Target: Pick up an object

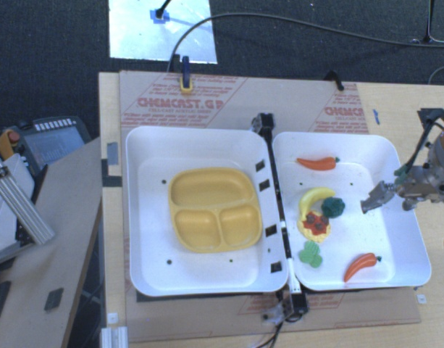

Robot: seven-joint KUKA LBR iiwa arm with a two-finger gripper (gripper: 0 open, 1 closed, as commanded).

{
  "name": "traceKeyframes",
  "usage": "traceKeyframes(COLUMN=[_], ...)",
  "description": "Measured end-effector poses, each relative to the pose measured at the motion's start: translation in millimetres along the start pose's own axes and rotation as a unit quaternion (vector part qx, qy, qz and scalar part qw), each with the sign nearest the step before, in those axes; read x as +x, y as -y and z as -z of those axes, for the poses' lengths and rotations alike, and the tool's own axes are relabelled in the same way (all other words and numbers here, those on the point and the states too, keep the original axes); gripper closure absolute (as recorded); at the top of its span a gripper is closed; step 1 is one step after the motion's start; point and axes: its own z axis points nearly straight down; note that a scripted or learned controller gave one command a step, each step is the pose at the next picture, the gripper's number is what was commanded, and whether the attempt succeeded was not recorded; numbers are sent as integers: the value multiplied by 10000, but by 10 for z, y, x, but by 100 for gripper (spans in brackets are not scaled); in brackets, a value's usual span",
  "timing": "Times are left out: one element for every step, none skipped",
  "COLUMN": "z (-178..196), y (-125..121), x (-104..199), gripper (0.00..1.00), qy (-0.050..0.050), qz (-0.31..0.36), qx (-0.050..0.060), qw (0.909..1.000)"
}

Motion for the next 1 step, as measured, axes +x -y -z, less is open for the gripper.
traceKeyframes(z=[53], y=[-20], x=[5], gripper=[0], qy=[12], qz=[16], qx=[-56], qw=[10000])
